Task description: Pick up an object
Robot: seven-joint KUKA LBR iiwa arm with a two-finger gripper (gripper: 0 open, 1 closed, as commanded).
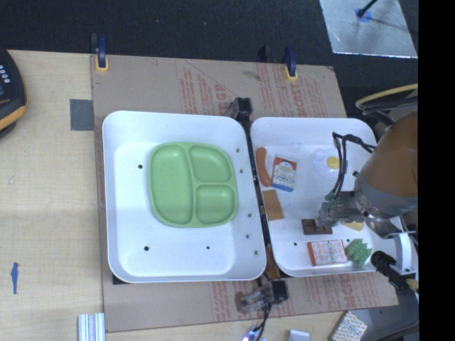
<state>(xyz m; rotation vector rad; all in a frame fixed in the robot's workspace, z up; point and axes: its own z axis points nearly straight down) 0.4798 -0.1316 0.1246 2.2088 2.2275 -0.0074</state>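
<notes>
arm [389,172] bent low, tool [328,215] over right bin [302,130]

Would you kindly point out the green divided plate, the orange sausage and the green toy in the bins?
Green divided plate [192,185], camera view, its middle ridge.
Orange sausage [262,165], camera view, middle of its length.
Green toy [358,251], camera view, its centre.

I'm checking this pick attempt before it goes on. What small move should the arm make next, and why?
Probably a short straight descent. The claw hangs low in the right white bin, just above the small dark brown block near the bin's front; nothing shows between its fingers. The red-and-white flat packet lies close by, so lowering without sideways drift seems safest.
</notes>
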